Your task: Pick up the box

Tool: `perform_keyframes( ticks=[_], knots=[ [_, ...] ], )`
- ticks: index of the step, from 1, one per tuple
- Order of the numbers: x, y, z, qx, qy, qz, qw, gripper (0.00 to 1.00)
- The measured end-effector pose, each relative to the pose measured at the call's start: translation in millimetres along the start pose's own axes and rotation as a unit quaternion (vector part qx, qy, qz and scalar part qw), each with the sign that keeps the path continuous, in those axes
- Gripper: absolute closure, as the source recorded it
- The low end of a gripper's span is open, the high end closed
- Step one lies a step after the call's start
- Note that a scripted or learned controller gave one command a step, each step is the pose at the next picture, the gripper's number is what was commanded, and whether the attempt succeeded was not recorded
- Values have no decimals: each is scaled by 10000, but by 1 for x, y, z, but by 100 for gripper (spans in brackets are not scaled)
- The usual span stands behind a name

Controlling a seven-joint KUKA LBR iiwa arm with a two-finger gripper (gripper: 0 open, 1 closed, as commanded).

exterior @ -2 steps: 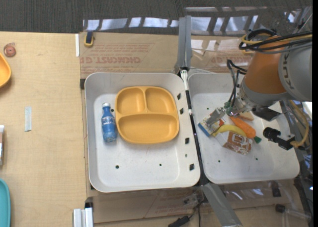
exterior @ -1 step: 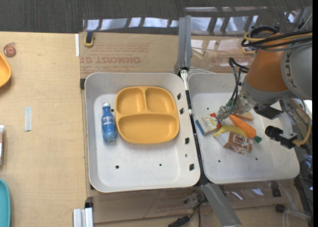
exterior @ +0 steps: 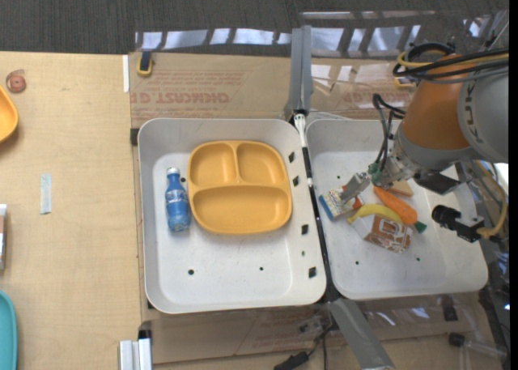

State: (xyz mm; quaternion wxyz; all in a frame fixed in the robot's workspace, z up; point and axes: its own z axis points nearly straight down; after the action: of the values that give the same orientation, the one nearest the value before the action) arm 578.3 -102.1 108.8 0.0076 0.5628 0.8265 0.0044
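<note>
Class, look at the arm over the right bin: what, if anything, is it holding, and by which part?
It cannot be told. The gripper sits low over the box, beside the carrot and banana, but no grasp is visible.

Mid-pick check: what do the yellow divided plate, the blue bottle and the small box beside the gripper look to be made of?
The yellow divided plate looks like moulded plastic: uniform colour, soft sheen, rounded compartment ridges. The blue bottle seems to be plastic with a white cap, though it is too small to be sure. The small box looks like printed cardboard, flat-faced with sharp edges, beside the gripper.

Left bin point(exterior: 162, 271) holds yellow divided plate point(exterior: 240, 186) beside blue bottle point(exterior: 176, 200); right bin point(exterior: 421, 275) holds banana point(exterior: 374, 213), carrot point(exterior: 396, 202)
</note>
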Motion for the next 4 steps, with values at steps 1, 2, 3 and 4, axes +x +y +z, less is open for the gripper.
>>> perform_keyframes(
  ticks=[1, 2, 3, 4],
  knots=[
    [-4, 6, 11, 38, 16, 987, 9951, 0],
    [-5, 8, 0, 11, 2, 980, 9952, 100],
    [-4, 8, 0, 11, 3, 980, 9952, 0],
    [21, -73, 17, 97, 33, 1171, 9931, 0]
  ],
)
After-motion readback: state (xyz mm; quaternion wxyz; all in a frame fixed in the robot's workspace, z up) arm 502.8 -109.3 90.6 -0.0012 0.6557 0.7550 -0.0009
